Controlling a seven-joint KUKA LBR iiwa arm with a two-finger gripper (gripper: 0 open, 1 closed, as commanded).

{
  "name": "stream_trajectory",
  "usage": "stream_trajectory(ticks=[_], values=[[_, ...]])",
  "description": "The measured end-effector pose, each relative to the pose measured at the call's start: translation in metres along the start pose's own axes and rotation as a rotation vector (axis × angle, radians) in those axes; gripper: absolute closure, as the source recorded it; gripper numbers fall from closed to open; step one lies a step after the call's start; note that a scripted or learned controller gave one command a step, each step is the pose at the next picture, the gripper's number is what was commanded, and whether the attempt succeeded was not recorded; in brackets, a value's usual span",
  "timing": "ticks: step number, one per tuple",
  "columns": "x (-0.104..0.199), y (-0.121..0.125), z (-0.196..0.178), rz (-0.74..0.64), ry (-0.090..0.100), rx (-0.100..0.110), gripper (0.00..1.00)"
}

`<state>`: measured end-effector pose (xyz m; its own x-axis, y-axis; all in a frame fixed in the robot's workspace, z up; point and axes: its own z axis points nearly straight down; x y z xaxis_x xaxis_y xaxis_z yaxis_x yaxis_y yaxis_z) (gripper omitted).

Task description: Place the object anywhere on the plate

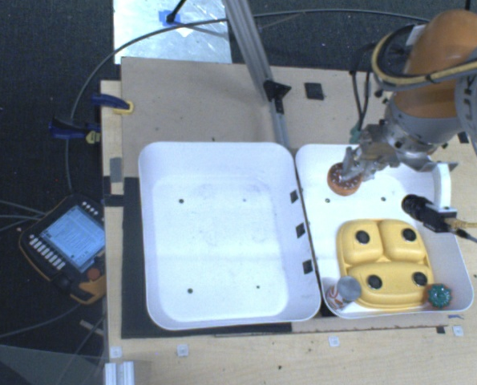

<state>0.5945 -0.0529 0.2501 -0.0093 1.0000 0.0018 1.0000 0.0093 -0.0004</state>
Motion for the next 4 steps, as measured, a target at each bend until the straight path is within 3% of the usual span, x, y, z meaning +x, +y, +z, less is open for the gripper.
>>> stream_trajectory(ticks=[3, 4], values=[[0.147, -0.035, 0.011, -0.001, 0.000, 0.001, 1.00], [0.144, -0.035, 0.011, 0.005, -0.001, 0.000, 0.00]])
